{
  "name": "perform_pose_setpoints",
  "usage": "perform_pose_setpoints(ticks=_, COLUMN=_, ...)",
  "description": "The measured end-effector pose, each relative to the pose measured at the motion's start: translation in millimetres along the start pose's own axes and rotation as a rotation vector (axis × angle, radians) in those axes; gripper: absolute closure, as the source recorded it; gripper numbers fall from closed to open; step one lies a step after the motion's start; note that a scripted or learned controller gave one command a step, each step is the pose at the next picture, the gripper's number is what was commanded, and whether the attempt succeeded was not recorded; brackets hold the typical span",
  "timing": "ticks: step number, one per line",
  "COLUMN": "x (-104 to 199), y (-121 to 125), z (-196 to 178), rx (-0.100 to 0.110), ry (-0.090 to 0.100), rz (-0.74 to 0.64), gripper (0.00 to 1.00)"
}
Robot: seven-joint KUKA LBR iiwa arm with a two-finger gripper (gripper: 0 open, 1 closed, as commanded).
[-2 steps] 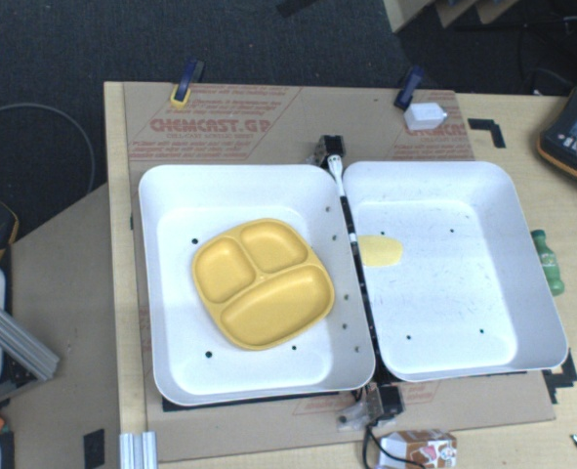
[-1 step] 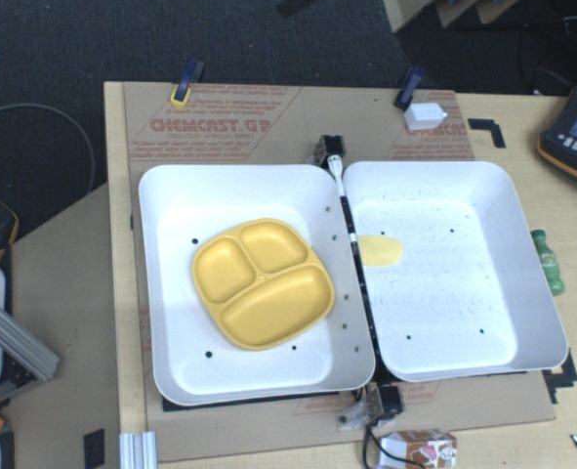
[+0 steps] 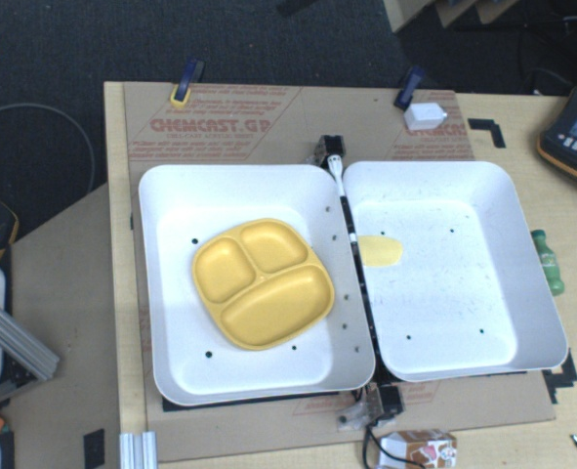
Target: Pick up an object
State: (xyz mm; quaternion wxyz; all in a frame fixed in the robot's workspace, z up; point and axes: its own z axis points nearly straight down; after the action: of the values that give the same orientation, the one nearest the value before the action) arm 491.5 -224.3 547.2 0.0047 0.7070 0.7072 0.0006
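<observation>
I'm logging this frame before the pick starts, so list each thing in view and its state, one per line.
Yellow divided plate: lying flat, right side up, in the left bin, untouched.
Small yellow piece: lying flat in the right bin, close to its left wall.
Left bin: level on the bench, beside the right bin.
Right bin: level on the bench, speckled floor.
Green object: lying outside the right bin's right rim.
</observation>
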Motion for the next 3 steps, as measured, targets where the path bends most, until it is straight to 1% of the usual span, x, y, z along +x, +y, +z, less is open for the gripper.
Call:
perform_pose_setpoints(ticks=1, x=2.1, y=-14.2, z=143.8, rx=0.022, ry=0.012, rz=0.002, gripper=1.0)
perform_pose_setpoints(ticks=2, x=76.7, y=-14.0, z=226.8, rx=0.017, ry=0.011, rz=-0.007, gripper=1.0)
perform_pose_setpoints(ticks=3, x=45.0, y=3.8, z=273.2, rx=0.014, ry=0.007, rz=0.003, gripper=1.0)
